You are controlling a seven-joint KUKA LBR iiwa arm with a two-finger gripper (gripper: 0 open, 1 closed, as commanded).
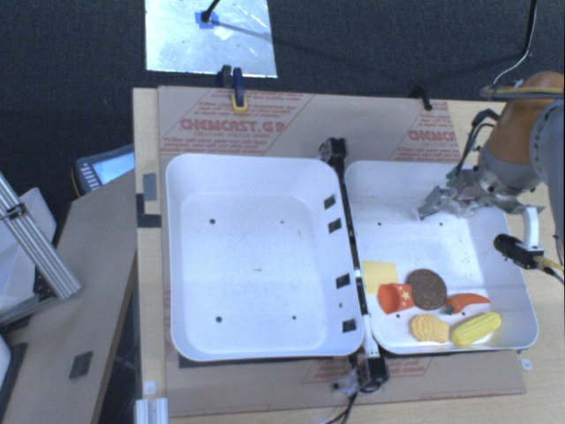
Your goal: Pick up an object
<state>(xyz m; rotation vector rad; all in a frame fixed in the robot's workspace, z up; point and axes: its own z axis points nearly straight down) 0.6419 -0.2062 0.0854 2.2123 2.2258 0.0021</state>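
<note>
Bench (291, 113) under two white bins (256, 184)

Two smooth white plastic bins (256, 263), a little shiny, flat brown cardboard sheet (291, 117) with red print, shiny crinkly foil square (210, 25), dull metal gripper (434, 205), smooth plastic toy corn (476, 328), rough brown toy patty (426, 288)

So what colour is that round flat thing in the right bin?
Dark brown: the round flat disc, seen in the camera view.
</note>
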